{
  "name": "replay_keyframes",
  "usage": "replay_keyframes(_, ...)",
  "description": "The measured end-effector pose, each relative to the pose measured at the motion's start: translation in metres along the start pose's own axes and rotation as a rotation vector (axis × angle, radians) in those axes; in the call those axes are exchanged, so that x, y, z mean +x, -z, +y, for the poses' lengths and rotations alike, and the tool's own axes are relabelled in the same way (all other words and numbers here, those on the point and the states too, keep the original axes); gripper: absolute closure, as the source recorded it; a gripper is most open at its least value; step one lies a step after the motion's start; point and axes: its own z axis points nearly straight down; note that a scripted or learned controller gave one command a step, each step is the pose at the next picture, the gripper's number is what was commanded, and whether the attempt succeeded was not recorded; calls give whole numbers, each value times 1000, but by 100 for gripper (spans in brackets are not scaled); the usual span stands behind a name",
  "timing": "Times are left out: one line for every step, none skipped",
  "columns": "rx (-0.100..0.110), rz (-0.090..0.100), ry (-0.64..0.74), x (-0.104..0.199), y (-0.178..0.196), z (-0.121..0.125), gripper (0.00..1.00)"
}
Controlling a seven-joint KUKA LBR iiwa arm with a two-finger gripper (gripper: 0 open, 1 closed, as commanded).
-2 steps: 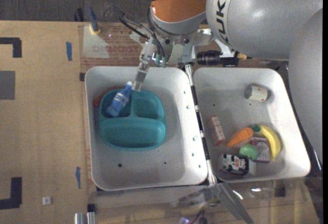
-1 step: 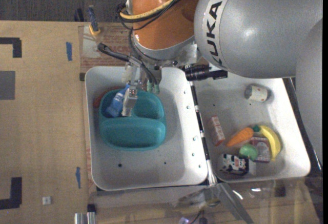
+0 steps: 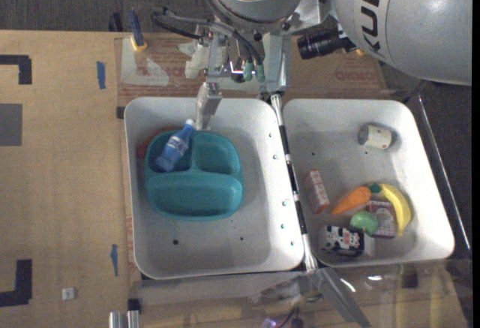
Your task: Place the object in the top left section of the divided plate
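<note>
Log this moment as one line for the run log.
object: blue bottle lying in top left section | plate: teal divided plate, left bin | gripper: above bottle's cap end, grip unclear

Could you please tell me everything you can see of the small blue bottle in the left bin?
The small blue bottle looks like clear blue plastic with a paler cap end pointing up and right. It lies tilted on its side in the top left section of the teal divided plate, its lower end near the plate's left rim. The tool hangs just above its cap end; whether they touch is unclear.
</note>
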Motion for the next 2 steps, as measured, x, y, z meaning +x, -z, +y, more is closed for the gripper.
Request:
replay_keyframes(-1,-2,-9,-61,38,0,0)
replay_keyframes(4,3,-546,-46,37,-45,0)
